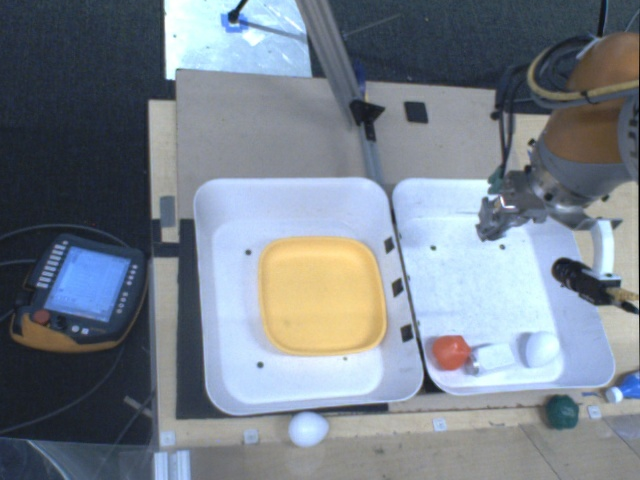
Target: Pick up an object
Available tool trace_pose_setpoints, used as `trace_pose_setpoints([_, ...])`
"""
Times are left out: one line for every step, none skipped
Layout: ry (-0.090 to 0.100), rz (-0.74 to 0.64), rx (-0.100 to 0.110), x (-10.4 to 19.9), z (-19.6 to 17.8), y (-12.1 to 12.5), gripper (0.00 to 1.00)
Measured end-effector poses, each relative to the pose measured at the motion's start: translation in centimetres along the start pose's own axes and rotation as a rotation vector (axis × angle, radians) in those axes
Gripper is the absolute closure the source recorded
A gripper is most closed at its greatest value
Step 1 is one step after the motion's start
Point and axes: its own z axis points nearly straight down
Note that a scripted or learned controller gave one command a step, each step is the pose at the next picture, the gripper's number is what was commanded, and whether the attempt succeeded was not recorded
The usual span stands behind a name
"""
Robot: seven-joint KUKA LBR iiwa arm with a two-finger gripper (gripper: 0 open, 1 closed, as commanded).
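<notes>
Orange object (449,351) below tool (491,228)

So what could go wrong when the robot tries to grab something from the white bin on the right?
1. The small orange ball, the white round ball and the little white block between them crowd the right white bin's near wall, so the gripper might bump that wall.
2. Round balls may roll away when nudged.
3. The gripper hovers near the far end, well away from them, so it might close on nothing.
</notes>
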Motion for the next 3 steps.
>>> trace_pose_setpoints([0.000,0.000,0.000,4.8,0.8,0.8,1.00])
trace_pose_setpoints([0.000,0.000,0.000,9.2,0.8,3.3,1.00])
trace_pose_setpoints([0.000,0.000,-0.001,14.1,-0.2,4.6,1.00])
